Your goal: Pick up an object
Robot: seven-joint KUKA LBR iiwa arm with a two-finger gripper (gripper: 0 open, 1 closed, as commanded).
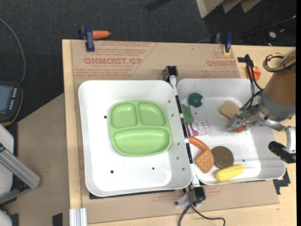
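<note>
Starting at frame left, we've got the left bin (94, 140) holding just a green divided plate (139, 127). Moving right, the right bin (263, 171) has the goodies: teal piece (195, 99), waffle (204, 160), brown cookie (222, 156), yellow corn (230, 172) along the bottom, bread slice (229, 109) higher up. The pincer (236, 124) sits low just right of the bread, over something reddish. Honestly we can't tell whether it's released or clenched. Nothing's visibly lifted, so we'd say the pick isn't done yet.

Toys (220, 157) crowding right bin's (263, 173) near-left corner.
</note>
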